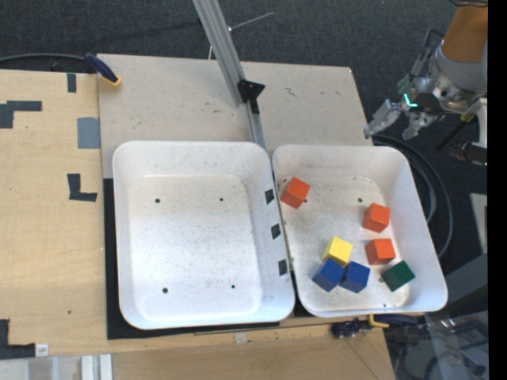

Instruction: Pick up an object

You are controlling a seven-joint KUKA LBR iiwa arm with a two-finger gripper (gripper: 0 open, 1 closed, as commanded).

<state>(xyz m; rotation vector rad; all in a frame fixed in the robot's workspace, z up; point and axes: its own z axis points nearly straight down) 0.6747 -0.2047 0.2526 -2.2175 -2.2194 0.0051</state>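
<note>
Gripper (398, 119) hangs open and holding nothing beyond the right bin's (412, 182) far corner; blocks lie below it, nearest an orange block (376, 217).

My arm (466, 34) is cut off by the top and right edges, so I see just its orange band and wrist. My gripper (400, 119) is small and blurred, and I cannot tell how it stands. One blue cube (328, 275) partly hides behind the yellow cube (338, 249) touching it. The tabletop (40, 212) runs off the left edge. The slanted metal rail (215, 30) is cut by the top edge.
</note>
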